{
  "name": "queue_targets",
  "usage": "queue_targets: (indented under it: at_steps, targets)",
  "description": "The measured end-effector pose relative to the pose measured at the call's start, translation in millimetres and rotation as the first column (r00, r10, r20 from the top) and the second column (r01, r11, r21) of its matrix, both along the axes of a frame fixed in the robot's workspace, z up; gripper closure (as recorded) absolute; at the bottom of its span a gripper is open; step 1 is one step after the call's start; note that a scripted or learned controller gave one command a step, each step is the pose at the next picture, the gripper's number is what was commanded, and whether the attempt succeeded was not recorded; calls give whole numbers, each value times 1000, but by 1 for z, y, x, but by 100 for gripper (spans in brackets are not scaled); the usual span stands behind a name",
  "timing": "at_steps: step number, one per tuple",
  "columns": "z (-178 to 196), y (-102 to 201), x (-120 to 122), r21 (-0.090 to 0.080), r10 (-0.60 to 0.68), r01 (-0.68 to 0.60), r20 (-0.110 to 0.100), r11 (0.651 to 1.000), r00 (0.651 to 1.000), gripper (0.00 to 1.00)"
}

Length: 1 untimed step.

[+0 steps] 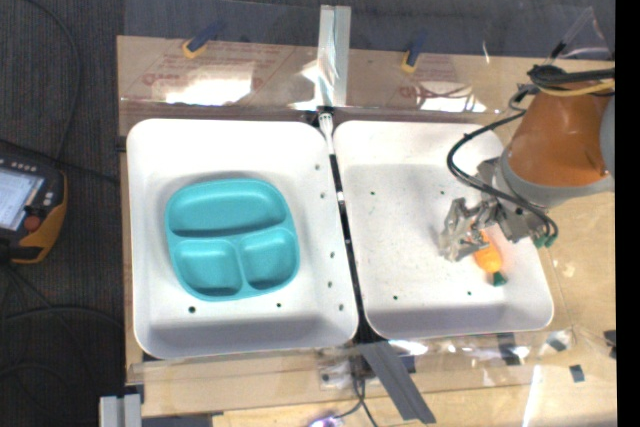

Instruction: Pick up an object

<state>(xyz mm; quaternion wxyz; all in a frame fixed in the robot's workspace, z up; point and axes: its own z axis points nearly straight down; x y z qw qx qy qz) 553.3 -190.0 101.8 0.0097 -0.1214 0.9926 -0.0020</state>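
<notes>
Arm enters from the right; gripper (462, 233) is low in the right bin (400, 315). Small orange object (488, 260), carrot-like with a green tip, lies just beside the gripper, toward the bin's near right corner. Can't tell jaw opening or any hold. To grasp well: center over the orange body, straddle it across the narrow axis, close before lifting. Left bin (150, 215) has 1 teal divided tray (233, 237).

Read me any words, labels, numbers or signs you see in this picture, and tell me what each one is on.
No text can be read.
The handheld pendant on the floor has a lit screen, too small and blurred to read.
The clear panel behind the left bin carries faint reddish print, washed out by glare.
</notes>
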Motion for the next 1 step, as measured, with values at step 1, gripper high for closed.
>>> queue_targets:
  at_steps: [1]
  targets:
    - [-8,0,-47,-5,51,-51,5,999,999,100]
